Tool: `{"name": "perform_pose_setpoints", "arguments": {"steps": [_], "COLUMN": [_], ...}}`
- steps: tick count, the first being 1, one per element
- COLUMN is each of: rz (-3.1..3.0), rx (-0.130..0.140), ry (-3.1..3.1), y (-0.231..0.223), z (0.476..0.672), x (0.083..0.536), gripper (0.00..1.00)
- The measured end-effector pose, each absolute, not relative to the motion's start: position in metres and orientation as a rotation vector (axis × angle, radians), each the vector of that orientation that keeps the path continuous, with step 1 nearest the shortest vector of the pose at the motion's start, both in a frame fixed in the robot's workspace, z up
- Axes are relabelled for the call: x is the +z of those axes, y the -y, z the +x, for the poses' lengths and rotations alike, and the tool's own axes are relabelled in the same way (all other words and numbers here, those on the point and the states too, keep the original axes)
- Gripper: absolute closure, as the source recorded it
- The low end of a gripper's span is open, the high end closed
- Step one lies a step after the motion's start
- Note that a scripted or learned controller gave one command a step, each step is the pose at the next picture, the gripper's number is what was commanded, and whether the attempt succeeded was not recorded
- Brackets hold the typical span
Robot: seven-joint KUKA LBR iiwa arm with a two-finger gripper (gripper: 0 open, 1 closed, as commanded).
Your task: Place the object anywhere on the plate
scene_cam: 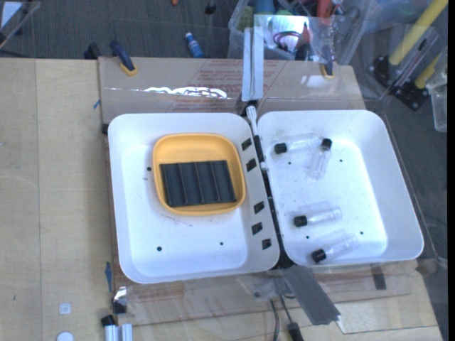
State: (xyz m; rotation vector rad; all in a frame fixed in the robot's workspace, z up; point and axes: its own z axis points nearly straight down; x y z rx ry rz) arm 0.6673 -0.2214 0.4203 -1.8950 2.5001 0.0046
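Observation:
A yellow plate [165, 150] lies in the left bin [135, 247], with a dark ribbed rectangular block [197, 182] resting flat on it. In the right bin [398, 212] lie several clear plastic vials with black caps: one at the upper left [293, 145], one tilted beside it [320, 155], one lower down [318, 217] and one near the front [334, 249].
A row of small black clips [256, 190] runs along the divider between the bins. A clear tub of assorted items [306, 13] stands behind the bench. Markers [114, 324] lie at the front left of the wooden bench top.

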Motion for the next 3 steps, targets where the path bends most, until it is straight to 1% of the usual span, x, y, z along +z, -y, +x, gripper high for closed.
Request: {"name": "perform_pose_setpoints", "arguments": {"steps": [1,3], "rz": [-2.242,-2.825], "rx": [-0.003,-0.004], "ry": [-2.19,-1.36], "y": [0.221,0.208], "z": [0.668,0.668], "x": [0.436,0.435], "gripper": [1.0,1.0]}}
